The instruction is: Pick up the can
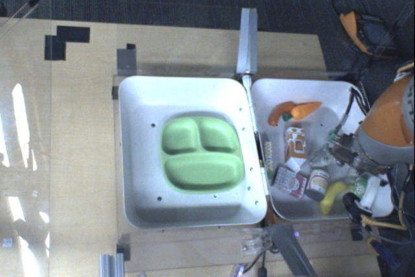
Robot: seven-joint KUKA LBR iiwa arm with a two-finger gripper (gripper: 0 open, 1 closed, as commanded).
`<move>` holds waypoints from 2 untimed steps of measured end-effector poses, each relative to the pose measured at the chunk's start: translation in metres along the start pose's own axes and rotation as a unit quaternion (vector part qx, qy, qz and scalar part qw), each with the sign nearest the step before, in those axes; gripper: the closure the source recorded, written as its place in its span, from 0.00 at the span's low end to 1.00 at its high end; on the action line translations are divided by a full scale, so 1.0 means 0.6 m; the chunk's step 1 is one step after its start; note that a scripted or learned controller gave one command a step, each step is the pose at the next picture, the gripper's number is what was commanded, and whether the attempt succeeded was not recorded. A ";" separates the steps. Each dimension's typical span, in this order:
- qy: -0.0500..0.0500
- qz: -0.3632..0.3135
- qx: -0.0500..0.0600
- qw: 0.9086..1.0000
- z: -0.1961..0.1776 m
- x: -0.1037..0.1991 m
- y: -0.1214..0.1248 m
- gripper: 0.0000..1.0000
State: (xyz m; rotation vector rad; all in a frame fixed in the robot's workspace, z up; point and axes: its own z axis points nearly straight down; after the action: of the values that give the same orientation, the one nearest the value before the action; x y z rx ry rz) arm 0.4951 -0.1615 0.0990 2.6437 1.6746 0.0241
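Observation:
The can (317, 182), small with a pale label and a dark rim, lies in the right bin (280, 93) near its front. It sits between a purple box (290, 181) and a yellow banana (331, 196). My gripper (338, 151) hangs over the right half of this bin, just above and to the right of the can. Grey wrist parts and cables cover its tips. The orange band (393, 119) of the arm sits above it at the view's right edge.
An orange carrot (295, 111) lies at the back of the right bin and an orange-and-white carton (296, 143) in its middle. The left bin (136, 159) holds a green divided plate (201, 153). A metal post (246, 42) stands behind the wall between the bins.

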 end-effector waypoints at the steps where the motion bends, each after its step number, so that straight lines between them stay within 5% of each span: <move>1: -0.002 0.032 0.004 0.999 0.021 0.057 0.093 0.00; 2: -0.003 0.032 0.008 0.999 -0.138 0.102 0.096 0.00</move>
State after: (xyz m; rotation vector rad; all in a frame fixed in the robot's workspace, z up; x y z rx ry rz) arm 0.5714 -0.1306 0.1834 2.7044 1.5947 0.0031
